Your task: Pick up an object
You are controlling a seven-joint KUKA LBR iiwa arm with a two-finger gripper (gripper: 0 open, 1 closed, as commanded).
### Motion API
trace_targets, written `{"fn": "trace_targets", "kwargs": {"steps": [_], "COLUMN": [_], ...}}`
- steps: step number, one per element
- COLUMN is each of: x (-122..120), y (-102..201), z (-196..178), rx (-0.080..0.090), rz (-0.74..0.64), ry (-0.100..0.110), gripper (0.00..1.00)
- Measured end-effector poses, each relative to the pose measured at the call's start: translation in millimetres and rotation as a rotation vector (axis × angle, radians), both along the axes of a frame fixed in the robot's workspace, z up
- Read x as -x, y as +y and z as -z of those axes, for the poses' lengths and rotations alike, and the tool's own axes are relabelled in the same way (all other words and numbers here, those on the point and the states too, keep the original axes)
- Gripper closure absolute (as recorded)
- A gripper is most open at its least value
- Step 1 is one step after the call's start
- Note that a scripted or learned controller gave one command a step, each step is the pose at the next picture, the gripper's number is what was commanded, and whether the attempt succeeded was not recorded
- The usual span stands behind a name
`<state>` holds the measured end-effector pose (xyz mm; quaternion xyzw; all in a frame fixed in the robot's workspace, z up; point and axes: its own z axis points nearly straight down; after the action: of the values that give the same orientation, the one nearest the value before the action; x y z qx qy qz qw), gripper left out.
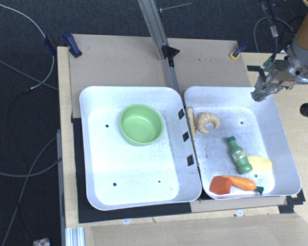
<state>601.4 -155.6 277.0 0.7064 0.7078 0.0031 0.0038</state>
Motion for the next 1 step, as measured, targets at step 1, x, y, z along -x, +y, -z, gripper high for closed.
{"fn": "trace_targets", "kwargs": {"steps": [1], "x": [15.9], "y": [62.4], "z": [7.5], "rx": [-0.009], "rz": [-0.005], "ry": [0.020], "gripper": [1.00]}}
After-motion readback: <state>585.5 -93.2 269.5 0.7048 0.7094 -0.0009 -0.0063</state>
